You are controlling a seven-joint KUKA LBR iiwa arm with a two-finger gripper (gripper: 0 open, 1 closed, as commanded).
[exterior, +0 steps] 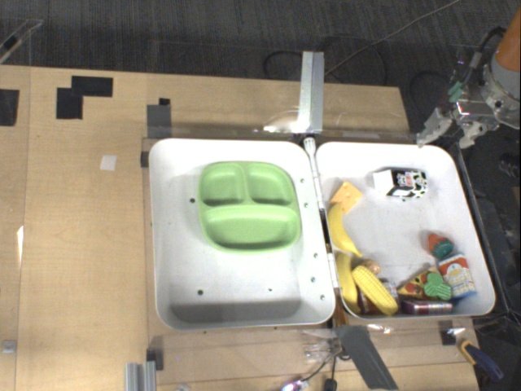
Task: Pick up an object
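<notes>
Camera view: gripper (457, 120) sits at the upper right of the frame, just outside the top right corner of the right bin (456, 169), nothing between its fingers; I can't tell whether it is open or closed at this size. No pick started yet, by my read. Best target looks like the black-and-white carton (400, 182) in the upper part of the right bin: nearest the gripper, standing apart from everything else, bare floor all round it. To do it well: come straight down over its middle, jaws across the short side, keep off the bin wall above it. The cheese wedge (346, 195) by the divider is a second option, but it is close to the banana (340, 233), which runs down along the left wall. Avoid the bottom pile for a first try: corn (373, 290) lies against the banana's lower end, and a green toy (437, 285), a small carton (459, 274) and a red-and-green piece (440, 244) crowd the lower right corner, so a grasp there would likely bump neighbours. Left bin (171, 218) holds just a green divided plate (247, 204), flat and wide, a poor fit for two fingers.
</notes>
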